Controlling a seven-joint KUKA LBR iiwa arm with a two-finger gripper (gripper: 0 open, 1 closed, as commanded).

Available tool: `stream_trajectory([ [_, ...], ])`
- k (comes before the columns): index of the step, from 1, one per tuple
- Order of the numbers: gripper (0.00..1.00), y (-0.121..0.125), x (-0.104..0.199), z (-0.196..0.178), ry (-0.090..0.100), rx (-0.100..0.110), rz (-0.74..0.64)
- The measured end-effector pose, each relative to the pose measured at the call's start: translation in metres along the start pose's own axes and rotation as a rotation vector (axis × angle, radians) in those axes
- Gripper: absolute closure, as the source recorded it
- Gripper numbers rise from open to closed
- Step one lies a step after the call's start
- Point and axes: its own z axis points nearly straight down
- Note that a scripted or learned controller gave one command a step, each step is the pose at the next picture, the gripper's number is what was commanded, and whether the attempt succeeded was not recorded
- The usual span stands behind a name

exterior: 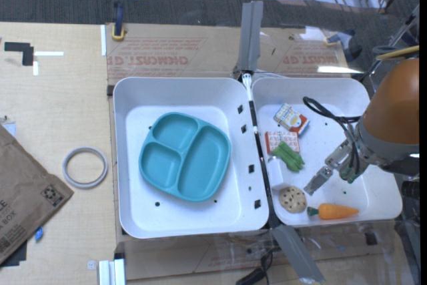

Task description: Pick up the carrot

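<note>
From the fixed overhead camera, the grey arm with its orange band (399, 102) enters at the right edge of the frame and bends down and leftward over the right-hand shallow white plastic bin (377, 210). Its two-finger metal gripper (318, 181) slants toward the lower left, the tip hovering in the lower middle of that bin with a black cable looping above it; whether the fingers are spread or pressed together cannot be told at this angle, and nothing can be seen between them. The small orange toy carrot with a green stub at its left end (335, 211) lies on its side near the front wall of the right bin, pointed end toward the right, just below and slightly right of the gripper tip and apart from it. Just left of the carrot sits a round tan speckled cookie (292, 199). Higher in the same bin lie a green bean-pod toy (289, 156), a red flat packet (276, 139) partly under it, and a small white and orange carton (291, 117). The left-hand white bin (127, 163) holds a teal three-compartment plastic plate (185, 156). At the left of the frame, a grey tape ring (85, 166) rests on the wooden bench (47, 103).
</note>
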Motion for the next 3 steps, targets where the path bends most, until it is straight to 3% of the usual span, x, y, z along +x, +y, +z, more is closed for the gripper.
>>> stream_trajectory([
  [1,0.0,-0.012,-0.014,0.015,0.0,0.0,-0.192],
  [2,0.0,0.017,0.018,0.065,-0.002,-0.001,-0.212],
  [3,0.0,-0.01,-0.031,0.065,-0.004,-0.002,-0.478],
])
